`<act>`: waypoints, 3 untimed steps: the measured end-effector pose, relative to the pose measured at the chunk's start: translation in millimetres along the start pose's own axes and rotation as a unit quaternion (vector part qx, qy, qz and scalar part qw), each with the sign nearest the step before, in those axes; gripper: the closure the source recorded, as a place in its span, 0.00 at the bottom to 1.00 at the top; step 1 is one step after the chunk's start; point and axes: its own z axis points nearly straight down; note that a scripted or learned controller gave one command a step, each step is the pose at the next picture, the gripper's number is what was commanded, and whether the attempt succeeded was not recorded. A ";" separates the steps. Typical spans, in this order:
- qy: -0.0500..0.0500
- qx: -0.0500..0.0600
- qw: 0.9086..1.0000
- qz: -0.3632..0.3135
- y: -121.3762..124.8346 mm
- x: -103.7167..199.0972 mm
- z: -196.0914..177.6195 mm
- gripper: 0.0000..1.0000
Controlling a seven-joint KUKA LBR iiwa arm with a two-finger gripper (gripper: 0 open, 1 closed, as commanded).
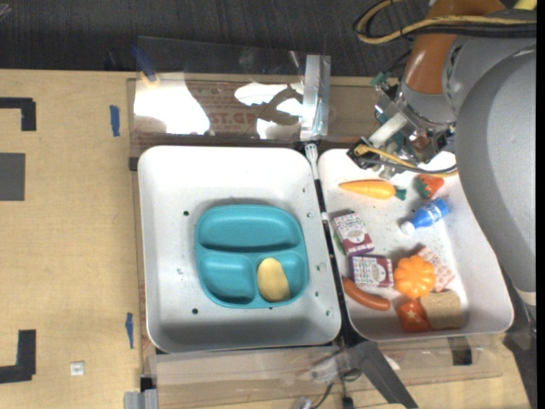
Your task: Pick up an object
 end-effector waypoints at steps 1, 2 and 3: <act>-0.003 0.003 0.981 0.195 -11.1 -41.2 2.6 1.00; -0.003 0.003 0.991 0.130 -40.5 -18.4 2.8 1.00; 0.000 0.000 0.981 0.195 16.1 -47.5 -89.8 1.00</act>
